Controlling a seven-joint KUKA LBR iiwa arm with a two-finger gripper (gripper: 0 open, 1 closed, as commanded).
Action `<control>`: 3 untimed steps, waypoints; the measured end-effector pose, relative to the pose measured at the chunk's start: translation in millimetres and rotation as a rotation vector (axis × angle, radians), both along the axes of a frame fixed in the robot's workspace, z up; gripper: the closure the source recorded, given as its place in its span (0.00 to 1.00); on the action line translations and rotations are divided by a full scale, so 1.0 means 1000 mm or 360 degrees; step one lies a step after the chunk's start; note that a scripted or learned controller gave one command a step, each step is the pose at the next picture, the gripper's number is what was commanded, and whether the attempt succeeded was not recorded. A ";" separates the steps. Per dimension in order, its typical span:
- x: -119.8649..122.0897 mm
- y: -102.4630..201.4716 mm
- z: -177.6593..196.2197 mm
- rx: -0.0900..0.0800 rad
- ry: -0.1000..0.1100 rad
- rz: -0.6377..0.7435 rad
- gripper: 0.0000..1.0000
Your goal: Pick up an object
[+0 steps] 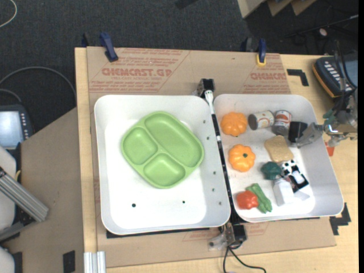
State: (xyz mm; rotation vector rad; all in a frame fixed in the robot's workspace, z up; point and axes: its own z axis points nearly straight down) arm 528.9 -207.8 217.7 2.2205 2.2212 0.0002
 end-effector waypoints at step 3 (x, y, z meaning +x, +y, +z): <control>-0.050 0.154 0.019 0.0006 0.0003 0.0014 1.00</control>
